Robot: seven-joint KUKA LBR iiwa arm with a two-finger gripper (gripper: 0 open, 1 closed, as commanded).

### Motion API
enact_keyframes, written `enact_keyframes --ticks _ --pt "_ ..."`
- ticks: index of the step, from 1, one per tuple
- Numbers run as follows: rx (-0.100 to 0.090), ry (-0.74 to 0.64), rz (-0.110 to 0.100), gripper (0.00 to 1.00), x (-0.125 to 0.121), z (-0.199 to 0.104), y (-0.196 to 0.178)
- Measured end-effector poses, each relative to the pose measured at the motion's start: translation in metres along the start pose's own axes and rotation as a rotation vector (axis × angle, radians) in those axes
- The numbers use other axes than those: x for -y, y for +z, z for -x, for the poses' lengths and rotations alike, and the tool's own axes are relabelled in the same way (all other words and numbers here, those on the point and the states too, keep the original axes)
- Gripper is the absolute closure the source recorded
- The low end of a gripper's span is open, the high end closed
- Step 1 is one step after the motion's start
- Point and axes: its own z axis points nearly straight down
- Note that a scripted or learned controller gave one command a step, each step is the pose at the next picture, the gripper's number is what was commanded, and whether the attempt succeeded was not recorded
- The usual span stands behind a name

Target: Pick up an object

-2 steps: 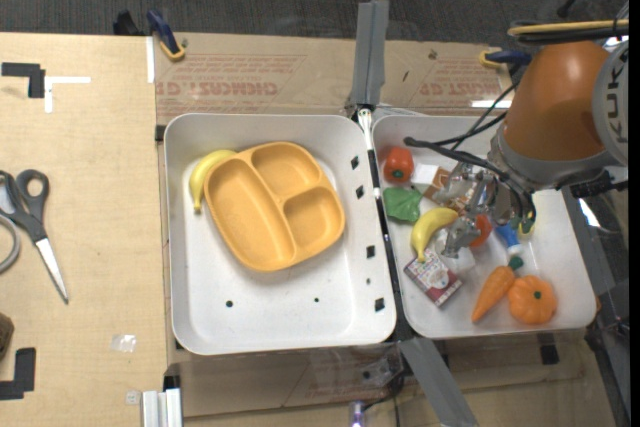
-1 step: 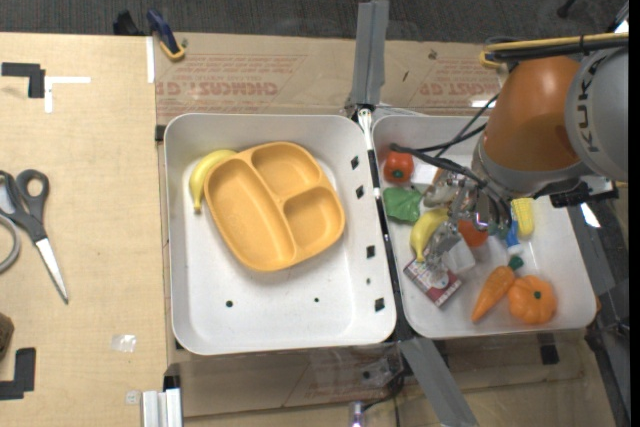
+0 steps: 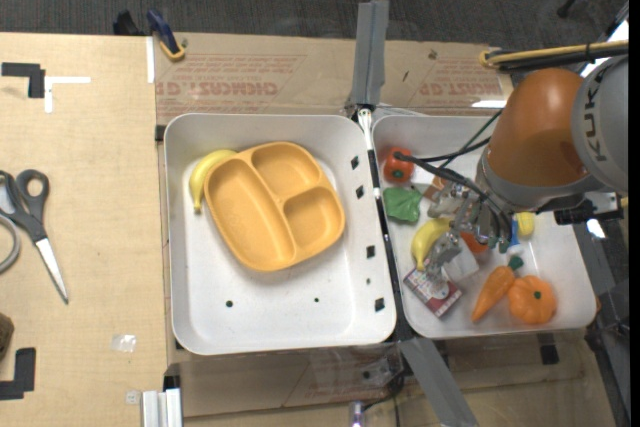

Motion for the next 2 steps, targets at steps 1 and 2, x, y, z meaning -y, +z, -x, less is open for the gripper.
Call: enact_keyframes --ticks 1,2 --pt "-0.003 -0.01 -0.002 0.0 -0.0011 0.0019 0.0005" --pt "-0.006 -0.024 -0.001 0.0 -0.0016 0.004 0.0009"
